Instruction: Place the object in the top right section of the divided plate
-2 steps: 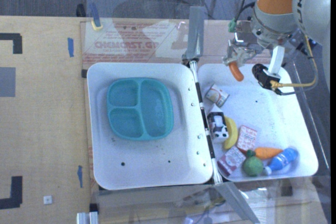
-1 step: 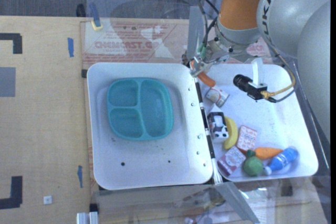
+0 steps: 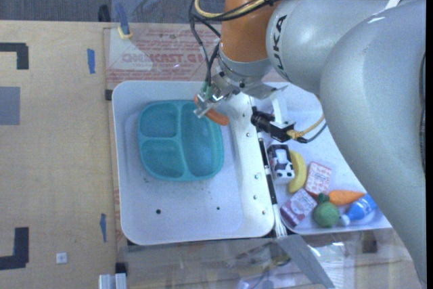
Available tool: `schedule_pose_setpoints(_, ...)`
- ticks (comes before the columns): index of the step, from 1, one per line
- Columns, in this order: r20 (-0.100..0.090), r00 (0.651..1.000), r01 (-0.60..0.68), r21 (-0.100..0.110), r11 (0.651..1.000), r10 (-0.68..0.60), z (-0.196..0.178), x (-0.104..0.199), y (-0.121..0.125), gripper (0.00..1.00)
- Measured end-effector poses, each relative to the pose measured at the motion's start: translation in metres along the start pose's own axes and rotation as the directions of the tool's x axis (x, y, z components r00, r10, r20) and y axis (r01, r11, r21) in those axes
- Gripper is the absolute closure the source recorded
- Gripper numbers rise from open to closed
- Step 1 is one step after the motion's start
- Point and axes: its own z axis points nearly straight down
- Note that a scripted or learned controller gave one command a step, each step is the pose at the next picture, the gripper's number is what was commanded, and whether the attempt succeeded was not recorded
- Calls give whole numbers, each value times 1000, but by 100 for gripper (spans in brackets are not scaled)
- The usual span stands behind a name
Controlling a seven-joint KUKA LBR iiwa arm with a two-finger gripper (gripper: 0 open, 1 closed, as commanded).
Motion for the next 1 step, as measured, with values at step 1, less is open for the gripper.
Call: schedule_pose_setpoints(1,0,987,160,-1,987,-160,-9,59,14,100)
